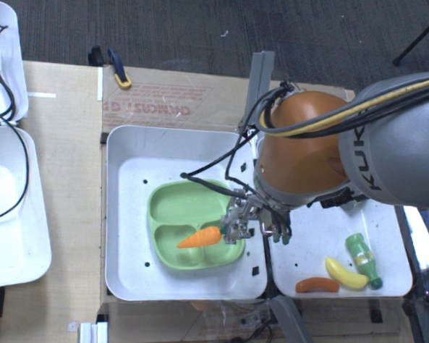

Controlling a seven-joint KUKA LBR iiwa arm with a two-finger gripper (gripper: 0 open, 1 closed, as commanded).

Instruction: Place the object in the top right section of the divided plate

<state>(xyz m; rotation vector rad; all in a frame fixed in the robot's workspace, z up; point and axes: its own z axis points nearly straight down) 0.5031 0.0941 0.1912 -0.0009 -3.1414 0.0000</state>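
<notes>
A light green divided plate (180, 201) lies in the left white bin (124, 220). An orange carrot (199, 237) rests across the plate's near part, over the ridge between the two small sections, with its thick end pointing right and slightly up. My gripper (234, 228) hangs right at that thick end, over the plate's right edge. The arm's orange and grey wrist (306, 147) hides the plate's far right rim and the wall between the bins.
The right bin (392, 229) holds a green bottle (362, 260), a yellow banana (345, 273) and a red sausage-shaped piece (318, 285) near its front. Black cables run from the wrist over the plate's far side.
</notes>
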